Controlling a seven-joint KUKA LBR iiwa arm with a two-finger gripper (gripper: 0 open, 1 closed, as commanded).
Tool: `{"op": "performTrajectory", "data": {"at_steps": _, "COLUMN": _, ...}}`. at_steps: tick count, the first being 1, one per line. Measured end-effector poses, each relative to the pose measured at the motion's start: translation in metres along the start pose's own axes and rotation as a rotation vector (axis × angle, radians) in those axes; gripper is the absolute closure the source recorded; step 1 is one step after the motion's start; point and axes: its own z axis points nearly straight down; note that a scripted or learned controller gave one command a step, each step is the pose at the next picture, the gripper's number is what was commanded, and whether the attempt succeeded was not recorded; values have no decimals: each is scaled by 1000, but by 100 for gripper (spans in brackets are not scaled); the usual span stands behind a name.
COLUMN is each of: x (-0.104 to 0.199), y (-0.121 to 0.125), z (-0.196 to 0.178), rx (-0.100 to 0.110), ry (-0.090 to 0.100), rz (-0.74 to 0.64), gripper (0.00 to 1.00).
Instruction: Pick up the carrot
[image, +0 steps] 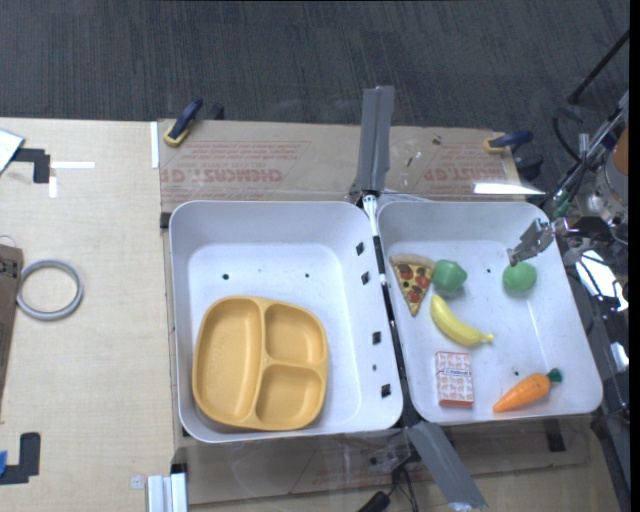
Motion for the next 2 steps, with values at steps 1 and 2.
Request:
{"op": "performTrajectory", "data": {"at_steps": 1, "x": -36, "y": -46, "z": -83, "rx": 0, "ry": -1, "rz": 329, "gripper": 0}}
{"op": "performTrajectory", "data": {"at_steps": 2, "x": -31, "y": 80, "z": -89, "rx": 1, "ry": -1, "rz": 521, "gripper": 0}}
